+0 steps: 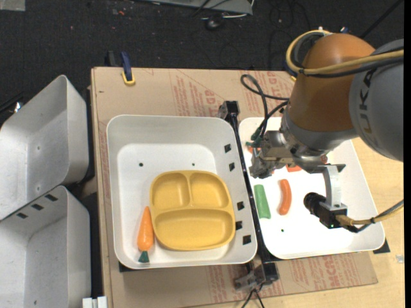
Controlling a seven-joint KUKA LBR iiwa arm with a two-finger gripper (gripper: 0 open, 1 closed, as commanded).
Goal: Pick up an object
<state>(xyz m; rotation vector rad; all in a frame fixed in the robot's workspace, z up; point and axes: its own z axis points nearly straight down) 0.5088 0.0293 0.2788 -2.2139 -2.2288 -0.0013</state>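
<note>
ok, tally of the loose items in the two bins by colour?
Yellow: 1, the divided tray in the left bin.
Orange: 2, the carrot beside the tray in the left bin, and a sausage-shaped piece in the right bin.
Green: 1, a stick in the right bin.
Total: 4. The arm hides part of the right bin, so there may be more.

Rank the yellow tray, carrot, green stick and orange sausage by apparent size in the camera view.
1. yellow tray
2. carrot
3. green stick and orange sausage: they look alike in size, so I leave them unranked.
</note>
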